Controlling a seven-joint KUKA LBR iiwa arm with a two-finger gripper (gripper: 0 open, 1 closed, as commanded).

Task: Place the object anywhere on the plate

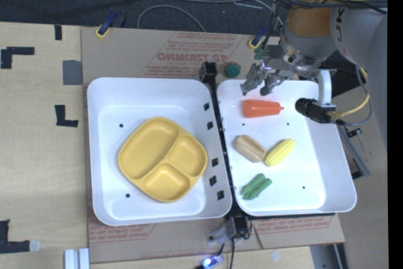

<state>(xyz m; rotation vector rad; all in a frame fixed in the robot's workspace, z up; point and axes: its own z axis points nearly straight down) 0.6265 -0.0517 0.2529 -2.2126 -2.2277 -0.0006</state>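
A yellow three-compartment plate (162, 159) lies in the left bin (104, 135). The right bin (327, 179) holds an orange carrot (261, 108) near its far side, a tan bread roll (249, 148), a yellow corn cob (279, 152) and a green pea pod (255, 186). My gripper (264, 83) hangs just above the carrot's far edge, fingers pointing down and spread apart, with nothing between them.
A small teal object (233, 69) rests on the cardboard beyond the bins. A black divider with clips (214, 135) runs between the two bins. Cables cross the dark surface at the back.
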